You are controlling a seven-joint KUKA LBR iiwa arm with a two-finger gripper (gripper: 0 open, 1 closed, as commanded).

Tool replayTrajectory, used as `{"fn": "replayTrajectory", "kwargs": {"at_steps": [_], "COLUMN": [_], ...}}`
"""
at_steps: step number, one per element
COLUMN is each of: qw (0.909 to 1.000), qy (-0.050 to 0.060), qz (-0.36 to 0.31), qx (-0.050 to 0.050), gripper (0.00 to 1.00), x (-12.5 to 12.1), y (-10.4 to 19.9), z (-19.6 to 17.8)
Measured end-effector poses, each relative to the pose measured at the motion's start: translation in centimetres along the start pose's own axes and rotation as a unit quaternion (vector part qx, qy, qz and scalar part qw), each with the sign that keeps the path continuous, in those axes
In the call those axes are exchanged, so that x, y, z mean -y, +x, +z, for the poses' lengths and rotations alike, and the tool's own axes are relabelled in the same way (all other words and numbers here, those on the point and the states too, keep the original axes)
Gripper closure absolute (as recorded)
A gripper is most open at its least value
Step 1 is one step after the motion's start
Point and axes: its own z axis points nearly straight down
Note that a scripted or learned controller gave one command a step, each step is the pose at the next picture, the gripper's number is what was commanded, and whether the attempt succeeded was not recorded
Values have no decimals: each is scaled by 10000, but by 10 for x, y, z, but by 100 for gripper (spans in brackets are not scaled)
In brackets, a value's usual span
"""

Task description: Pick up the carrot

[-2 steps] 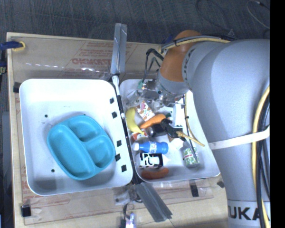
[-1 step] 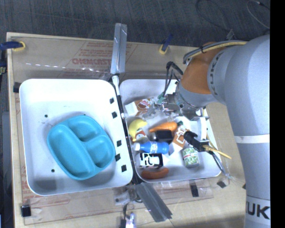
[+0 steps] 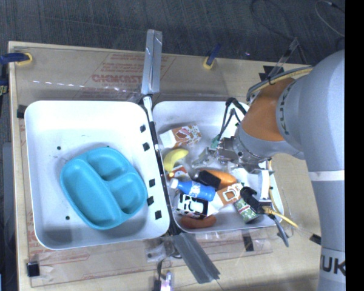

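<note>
Gripper (image 3: 217, 152) low in right bin (image 3: 188, 111), just above carrot (image 3: 224, 177); finger state can't tell. Blue tray (image 3: 103, 187) in left bin (image 3: 79, 120).

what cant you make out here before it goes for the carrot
- Gripper: camera view, too small and cluttered to tell fingers' state.
- Carrot: a black item lies over its left end.
- Green bottle: label too small to read.
- Arm: cut off by the bottom edge.

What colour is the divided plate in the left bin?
Light blue; the plate shows plainly in the camera view.
</note>
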Motion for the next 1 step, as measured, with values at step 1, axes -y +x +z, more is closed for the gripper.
{"fn": "replayTrajectory", "kwargs": {"at_steps": [1], "qw": [9999], "qy": [-39], "qz": [157], "qx": [0], "gripper": [0], "x": [17], "y": [1], "z": [-24]}}
